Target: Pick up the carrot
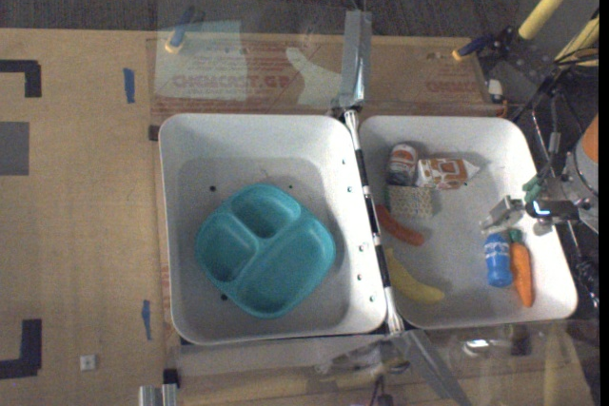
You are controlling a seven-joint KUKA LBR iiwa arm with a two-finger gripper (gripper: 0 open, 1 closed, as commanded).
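Peeking past the tool (519,214), carrot (521,273) top

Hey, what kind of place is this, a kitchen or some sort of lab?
Most likely a robotics lab bench, not a kitchen: two white bins sit on taped cardboard, one holding a teal divided plate, the other toy food such as a carrot, with the robot gripper above.

A teal divided plate (265,248) sits in the left bin (181,147). In the right bin (519,143), a can (402,163), small carton (444,173), banana (414,284) and red chili (400,227) lie near its left wall; a blue bottle (498,261) stands toward the right.
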